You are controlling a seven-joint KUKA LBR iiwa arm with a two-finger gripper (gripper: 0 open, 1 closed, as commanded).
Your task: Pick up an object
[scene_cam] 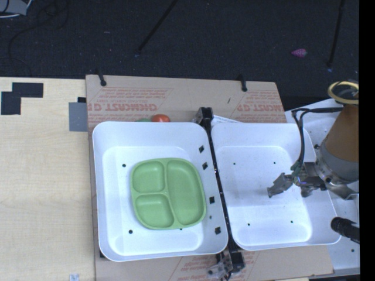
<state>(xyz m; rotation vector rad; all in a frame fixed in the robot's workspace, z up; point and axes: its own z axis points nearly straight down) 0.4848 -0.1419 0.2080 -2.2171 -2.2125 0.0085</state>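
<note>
A light green divided plate [168,193] with three compartments lies flat in the middle of the left bin [111,151]. My gripper [282,186] hangs over the right part of the right bin [252,139], well to the right of the plate and apart from it. The grey arm with its orange band [345,136] reaches in from the right edge. I see nothing held at the gripper.
A small red object [160,119] and a bit of green beside it sit just behind the left bin's back rim on the cardboard [176,98]. A black clamp strip [214,180] runs between the two bins. A black cable [301,139] loops near the wrist.
</note>
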